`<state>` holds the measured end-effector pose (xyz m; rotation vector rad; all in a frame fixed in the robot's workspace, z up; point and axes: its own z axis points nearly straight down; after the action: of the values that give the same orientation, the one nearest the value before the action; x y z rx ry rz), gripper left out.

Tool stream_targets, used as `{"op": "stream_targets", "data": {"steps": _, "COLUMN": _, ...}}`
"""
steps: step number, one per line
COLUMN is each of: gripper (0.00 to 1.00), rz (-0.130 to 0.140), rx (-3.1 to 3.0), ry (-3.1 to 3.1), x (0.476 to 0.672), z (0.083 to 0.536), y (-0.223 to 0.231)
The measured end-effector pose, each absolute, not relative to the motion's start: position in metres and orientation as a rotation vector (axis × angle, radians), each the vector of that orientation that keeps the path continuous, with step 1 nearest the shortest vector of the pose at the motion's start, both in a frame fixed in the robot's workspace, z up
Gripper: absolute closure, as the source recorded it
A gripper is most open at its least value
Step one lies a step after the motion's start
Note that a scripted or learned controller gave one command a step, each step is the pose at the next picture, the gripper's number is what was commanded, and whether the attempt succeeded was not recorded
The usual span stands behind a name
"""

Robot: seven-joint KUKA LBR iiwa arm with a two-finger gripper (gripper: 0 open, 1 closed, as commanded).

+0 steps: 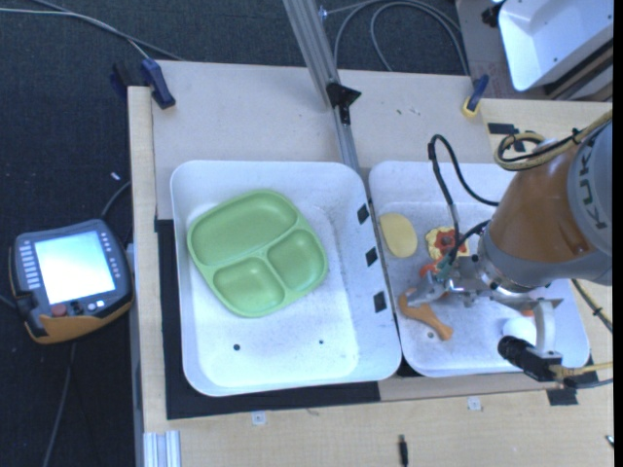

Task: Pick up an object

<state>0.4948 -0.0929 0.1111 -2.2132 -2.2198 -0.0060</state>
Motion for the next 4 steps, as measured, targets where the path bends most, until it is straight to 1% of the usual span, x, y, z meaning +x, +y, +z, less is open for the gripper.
{"op": "stream_targets", "data": {"steps": 1, "gripper": 1.0, "rz": -0.013, "rx": -2.22, "ry": -2.228, "x": 0.498, "z": 0.124, "y": -0.093}}
{"op": "stream_targets", "data": {"steps": 2, "gripper": 1.0, "rz": -0.001, "rx": -2.22, "ry": -2.227, "x": 0.498, "z": 0.185, "y": -0.096}}
{"op": "stream_targets", "data": {"steps": 3, "gripper": 1.0, "rz": -0.001, "rx": -2.219, "ry": -2.227, "x": 0.499, "z": 0.227, "y": -0.095}}
{"op": "stream_targets", "data": {"steps": 4, "gripper": 1.0, "rz": 0.001, "rx": -2.211, "ry": -2.229, "x": 0.515, "z": 0.233, "y": -0.044}}
